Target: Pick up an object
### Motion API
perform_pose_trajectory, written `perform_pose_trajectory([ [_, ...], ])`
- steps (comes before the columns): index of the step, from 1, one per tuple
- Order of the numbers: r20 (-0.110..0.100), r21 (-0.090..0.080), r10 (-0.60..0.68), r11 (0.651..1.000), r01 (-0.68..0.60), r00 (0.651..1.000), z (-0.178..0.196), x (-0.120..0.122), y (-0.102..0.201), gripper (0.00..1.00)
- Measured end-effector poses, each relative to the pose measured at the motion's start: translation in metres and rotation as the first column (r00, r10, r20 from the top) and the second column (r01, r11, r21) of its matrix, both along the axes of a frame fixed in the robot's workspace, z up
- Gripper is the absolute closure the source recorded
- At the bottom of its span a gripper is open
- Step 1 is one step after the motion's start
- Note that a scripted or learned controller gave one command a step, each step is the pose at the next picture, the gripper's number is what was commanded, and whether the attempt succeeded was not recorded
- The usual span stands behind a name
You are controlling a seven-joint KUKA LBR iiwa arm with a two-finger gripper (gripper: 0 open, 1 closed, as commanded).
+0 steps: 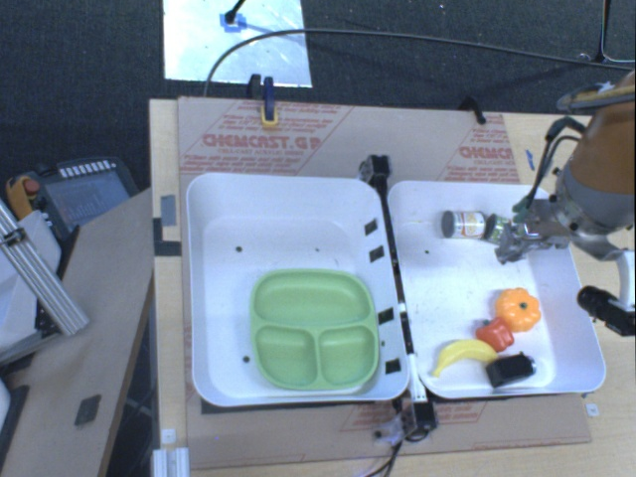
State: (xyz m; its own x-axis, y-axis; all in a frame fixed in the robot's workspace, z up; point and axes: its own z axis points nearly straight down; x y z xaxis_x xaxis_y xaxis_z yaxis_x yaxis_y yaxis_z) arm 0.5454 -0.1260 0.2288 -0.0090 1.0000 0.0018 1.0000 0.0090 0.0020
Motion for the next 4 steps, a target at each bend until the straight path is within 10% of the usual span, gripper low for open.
perform_pose_trajectory([
  [4,0.0,0.001,0.003,1.0,-0.003,1.0,-0.001,0.012,0.224,1.0],
])
